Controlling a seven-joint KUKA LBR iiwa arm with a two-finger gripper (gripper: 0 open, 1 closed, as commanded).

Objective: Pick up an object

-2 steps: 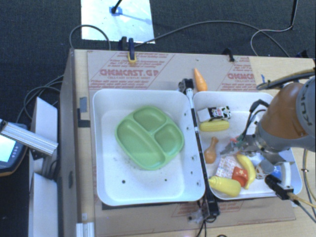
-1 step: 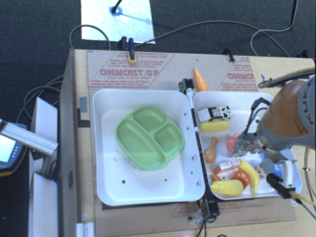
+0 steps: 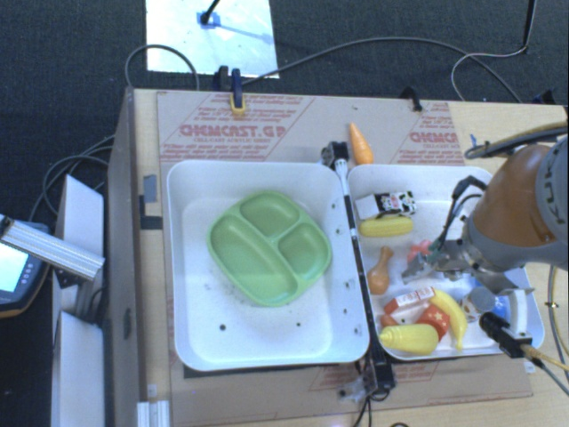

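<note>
**Arm low over the right bin, toys crowded beneath it**

On the bench (image 3: 267,118), the left bin (image 3: 191,238) carries a green divided plate (image 3: 269,248), lying flat near the bin's middle and tipped slightly toward 2 o'clock. Just outside the bins, at 12 o'clock from the rail where the two meet, an orange carrot-shaped toy (image 3: 359,144) rests on the brown board.

The right bin (image 3: 427,178) holds the things to be picked. At its 10 o'clock corner sits a small black-and-white toy (image 3: 391,204), and touching it on the 6 o'clock side is a yellow corn-like piece (image 3: 385,227). Below that, close to the dividing rail, lies a tan pear-shaped piece (image 3: 380,269). Toward 6 o'clock in the bin a cluster is packed together: a red-and-white packet (image 3: 406,302), a red piece (image 3: 436,316) just beside it, a yellow banana (image 3: 452,314) leaning across the red piece, and a fat yellow piece (image 3: 410,338) against the near wall. A blue-and-white item (image 3: 516,310) lies at the bin's 4 o'clock corner.

The arm (image 3: 524,205) comes in from 3 o'clock, its orange band over the bin's right half. The gripper (image 3: 431,258) hangs near the bin's centre, just above a small red-orange object (image 3: 418,253); whether the jaws are released or clenched, I cannot tell, since the wrist and cables hide them.
</note>
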